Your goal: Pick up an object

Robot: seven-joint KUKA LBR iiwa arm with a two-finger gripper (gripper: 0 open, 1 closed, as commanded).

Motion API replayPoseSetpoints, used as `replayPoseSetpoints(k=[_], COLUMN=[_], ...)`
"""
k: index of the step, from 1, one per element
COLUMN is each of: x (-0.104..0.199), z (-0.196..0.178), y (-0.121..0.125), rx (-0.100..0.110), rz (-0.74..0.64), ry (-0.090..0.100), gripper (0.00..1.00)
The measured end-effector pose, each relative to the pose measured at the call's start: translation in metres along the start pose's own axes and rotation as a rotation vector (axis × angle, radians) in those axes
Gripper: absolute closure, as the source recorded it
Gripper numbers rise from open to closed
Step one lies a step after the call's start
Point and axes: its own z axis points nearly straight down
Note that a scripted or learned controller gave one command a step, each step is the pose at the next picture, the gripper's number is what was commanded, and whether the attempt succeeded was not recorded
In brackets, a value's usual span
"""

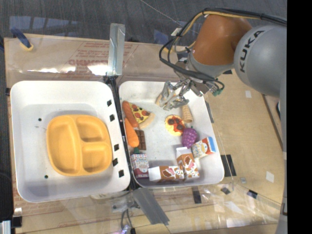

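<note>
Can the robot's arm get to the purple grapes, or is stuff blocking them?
Probably yes. The gripper hovers over the right bin's far end, and the grapes lie open from above. The cone and a small carton crowd them, so it may bump those.

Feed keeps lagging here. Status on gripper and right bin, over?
Gripper low over right bin, upper end, nothing seen held. Toy food crowds bin: pizza slice, grapes, cartons. Yellow tray in left bin.

A grey arm (261, 57) (KUKA lettered in black) wears an orange band (217, 39), looped by black cables (175, 43).
</note>
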Motion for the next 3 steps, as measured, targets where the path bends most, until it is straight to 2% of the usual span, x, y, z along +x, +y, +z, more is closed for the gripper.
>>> replayPoseSetpoints(k=[1,3], x=[-0.037,-0.041], z=[0.070,0.045], y=[0.047,0.046], rx=[0.005,0.011], rz=[0.128,0.123], ry=[-0.005,-0.014], gripper=[1.00,1.00])
